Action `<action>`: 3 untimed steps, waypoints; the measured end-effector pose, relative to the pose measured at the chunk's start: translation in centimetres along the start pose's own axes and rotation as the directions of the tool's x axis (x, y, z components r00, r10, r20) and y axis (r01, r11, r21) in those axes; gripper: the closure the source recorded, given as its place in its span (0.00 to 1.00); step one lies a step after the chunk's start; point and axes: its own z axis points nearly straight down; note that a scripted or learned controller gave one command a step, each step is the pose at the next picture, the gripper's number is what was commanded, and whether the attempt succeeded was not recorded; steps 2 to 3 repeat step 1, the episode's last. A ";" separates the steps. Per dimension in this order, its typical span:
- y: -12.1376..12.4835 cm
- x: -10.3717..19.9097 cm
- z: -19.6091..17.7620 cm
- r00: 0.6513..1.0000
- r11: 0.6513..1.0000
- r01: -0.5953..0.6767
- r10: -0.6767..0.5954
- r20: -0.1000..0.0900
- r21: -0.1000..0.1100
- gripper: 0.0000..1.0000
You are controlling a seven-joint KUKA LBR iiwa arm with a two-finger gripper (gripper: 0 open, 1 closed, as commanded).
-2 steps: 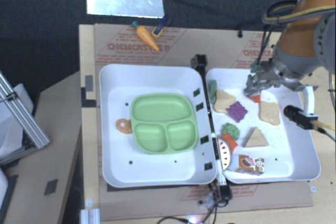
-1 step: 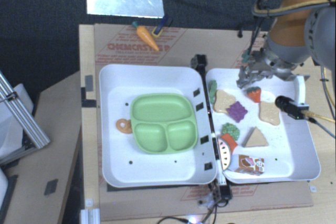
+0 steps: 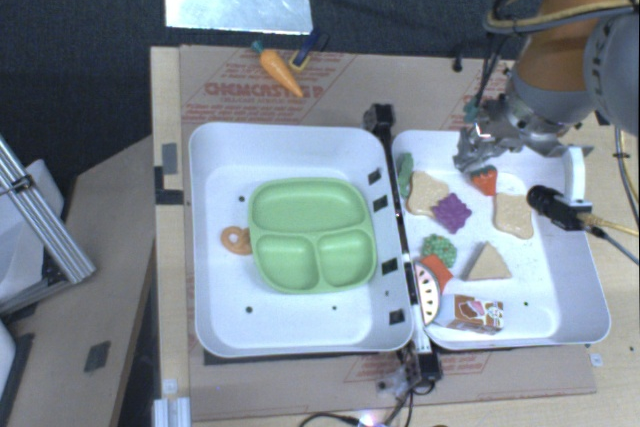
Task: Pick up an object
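Grey arm [image 3: 570, 65] reaches in from the right, gripper [image 3: 474, 158] low over the right bin [image 3: 575, 315] at its far side. Fingers sit right at a small orange-red toy [image 3: 485, 181]; can't tell if they're clenched on it or released. Same bin: 2 tan bread-shaped pieces [image 3: 428, 195] [image 3: 514, 215], purple piece [image 3: 452, 211], green broccoli-like piece [image 3: 438, 247], tan wedge [image 3: 488, 263], watermelon slice [image 3: 428, 287], small printed packet [image 3: 478, 312]. Left bin [image 3: 215, 215] holds a green 3-compartment tray [image 3: 312, 233] with a pretzel [image 3: 235, 240] just beside it. Toy carrot [image 3: 280, 72] lies on the tabletop [image 3: 120, 215] behind the bins.
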 end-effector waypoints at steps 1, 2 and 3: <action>-0.8 -1.5 1.2 1.000 1.000 -0.004 0.004 0.001 0.001 1.00; -0.8 -1.5 1.2 1.000 1.000 -0.004 0.004 0.001 0.001 1.00; -0.8 -1.5 1.2 1.000 1.000 -0.004 0.004 0.001 0.001 1.00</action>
